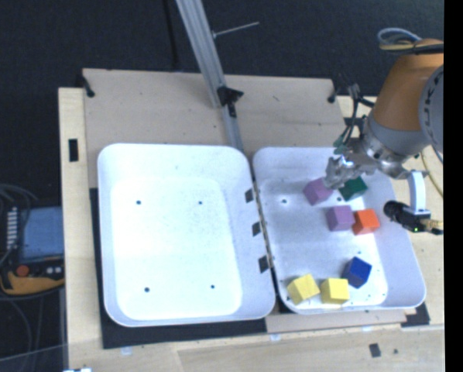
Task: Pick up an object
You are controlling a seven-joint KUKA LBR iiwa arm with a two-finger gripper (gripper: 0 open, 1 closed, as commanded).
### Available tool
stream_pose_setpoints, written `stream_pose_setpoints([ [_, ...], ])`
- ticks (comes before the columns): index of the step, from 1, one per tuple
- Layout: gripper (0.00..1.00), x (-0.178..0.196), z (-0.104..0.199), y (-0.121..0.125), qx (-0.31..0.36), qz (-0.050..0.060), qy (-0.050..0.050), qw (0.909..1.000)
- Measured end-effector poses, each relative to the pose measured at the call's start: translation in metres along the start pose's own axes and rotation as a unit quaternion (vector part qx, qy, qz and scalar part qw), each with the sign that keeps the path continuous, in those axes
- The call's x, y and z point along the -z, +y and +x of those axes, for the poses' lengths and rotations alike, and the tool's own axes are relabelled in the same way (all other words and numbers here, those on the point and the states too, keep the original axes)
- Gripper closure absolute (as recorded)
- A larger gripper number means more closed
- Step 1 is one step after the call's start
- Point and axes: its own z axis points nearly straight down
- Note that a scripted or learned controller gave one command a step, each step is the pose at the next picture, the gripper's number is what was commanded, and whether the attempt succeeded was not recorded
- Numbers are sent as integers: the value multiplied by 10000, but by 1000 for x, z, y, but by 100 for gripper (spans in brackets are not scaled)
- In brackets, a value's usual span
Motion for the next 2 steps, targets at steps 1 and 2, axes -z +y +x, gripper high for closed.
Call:
stream_pose_setpoints([
  [1, 100, 48, -2, 2, 3, -2, -2, 10000],
  [2, 100, 45, 39, -6, 14, 30, 11, 10000],
])
